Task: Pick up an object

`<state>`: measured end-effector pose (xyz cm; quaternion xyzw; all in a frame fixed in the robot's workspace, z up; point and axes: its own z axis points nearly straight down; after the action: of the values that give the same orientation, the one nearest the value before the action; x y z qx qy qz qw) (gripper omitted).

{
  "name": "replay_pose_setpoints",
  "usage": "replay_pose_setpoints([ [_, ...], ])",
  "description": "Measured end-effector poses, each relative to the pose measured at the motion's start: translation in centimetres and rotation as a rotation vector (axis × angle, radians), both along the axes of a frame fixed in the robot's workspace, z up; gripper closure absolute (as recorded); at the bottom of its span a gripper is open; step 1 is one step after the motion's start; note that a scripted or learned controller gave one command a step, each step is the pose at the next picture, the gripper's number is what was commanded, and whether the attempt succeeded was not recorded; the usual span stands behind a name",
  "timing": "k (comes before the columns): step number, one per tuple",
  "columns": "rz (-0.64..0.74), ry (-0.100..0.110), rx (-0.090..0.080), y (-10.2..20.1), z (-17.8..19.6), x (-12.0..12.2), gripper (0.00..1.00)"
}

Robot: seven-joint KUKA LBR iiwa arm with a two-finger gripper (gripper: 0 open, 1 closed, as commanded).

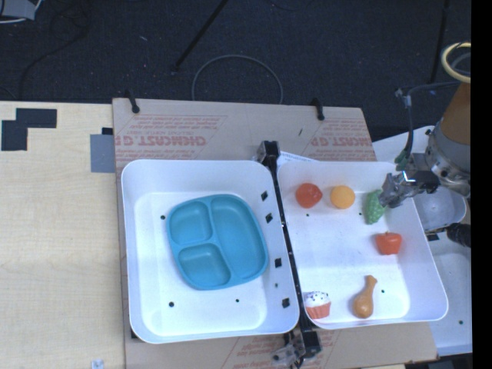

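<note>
Right bin; tool seemingly touching broccoli

A robotics lab: 2 white bins on a cardboard-lined bench, cables on dark floor.

Red lettering runs upside down across the cardboard sheet beyond the two bins, too reversed and faint to read; more red print edges its near side.
</note>
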<state>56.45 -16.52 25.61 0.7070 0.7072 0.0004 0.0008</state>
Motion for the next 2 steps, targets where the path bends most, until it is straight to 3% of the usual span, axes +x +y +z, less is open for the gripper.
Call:
replay_pose_setpoints([
  [2,0.002,0.006,0.002,9.7,-1.5,1.4,1.00],
])
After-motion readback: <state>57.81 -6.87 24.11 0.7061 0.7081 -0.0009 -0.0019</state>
